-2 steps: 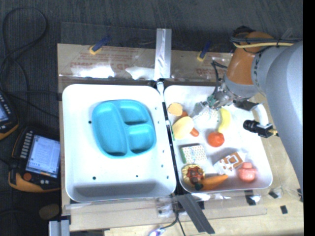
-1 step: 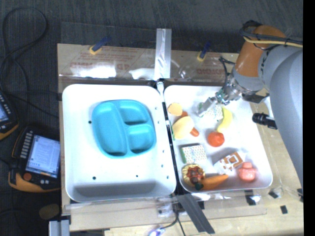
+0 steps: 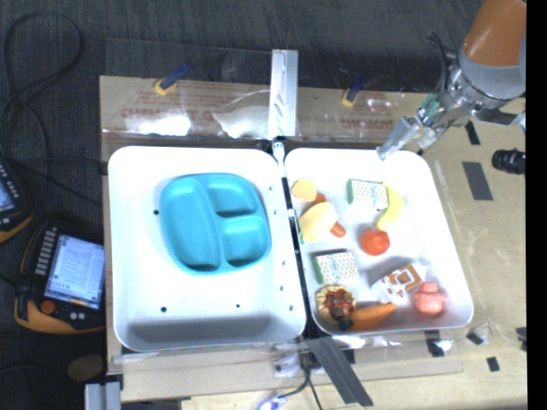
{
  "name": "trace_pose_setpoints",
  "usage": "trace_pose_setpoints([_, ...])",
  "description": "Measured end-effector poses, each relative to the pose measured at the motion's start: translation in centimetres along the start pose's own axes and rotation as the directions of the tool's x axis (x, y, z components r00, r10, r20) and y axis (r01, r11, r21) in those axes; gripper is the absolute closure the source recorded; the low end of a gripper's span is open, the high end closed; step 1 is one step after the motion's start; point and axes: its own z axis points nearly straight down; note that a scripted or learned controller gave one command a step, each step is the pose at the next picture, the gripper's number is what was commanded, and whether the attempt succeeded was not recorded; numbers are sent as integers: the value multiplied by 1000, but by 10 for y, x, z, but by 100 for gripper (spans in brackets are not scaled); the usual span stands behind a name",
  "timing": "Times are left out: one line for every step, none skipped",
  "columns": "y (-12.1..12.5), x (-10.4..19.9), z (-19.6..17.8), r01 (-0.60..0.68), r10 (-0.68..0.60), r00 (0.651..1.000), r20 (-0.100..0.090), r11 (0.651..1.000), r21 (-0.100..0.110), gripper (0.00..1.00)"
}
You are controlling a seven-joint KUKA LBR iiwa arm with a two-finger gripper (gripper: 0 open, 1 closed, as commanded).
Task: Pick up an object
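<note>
Two shallow white bins sit side by side on a pale bench. At nine o'clock, the left bin (image 3: 137, 314) holds a blue divided tray (image 3: 215, 220). At three o'clock, the right bin (image 3: 444, 229) carries a scatter of toy food: a red tomato (image 3: 374, 242), a yellow banana (image 3: 391, 209), a green-patterned box (image 3: 367, 193), an orange carrot (image 3: 372, 316) and a pink piece (image 3: 430, 300). Up at about two o'clock, the gripper (image 3: 395, 142) hangs over the bin's far rim, well apart from the food, with nothing visibly between its fingers; whether they are spread or closed is hard to judge from this slant.
</note>
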Motion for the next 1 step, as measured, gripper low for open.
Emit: trace_pose_setpoints([-12, 37, 113, -184, 184, 983, -1, 983, 4, 0])
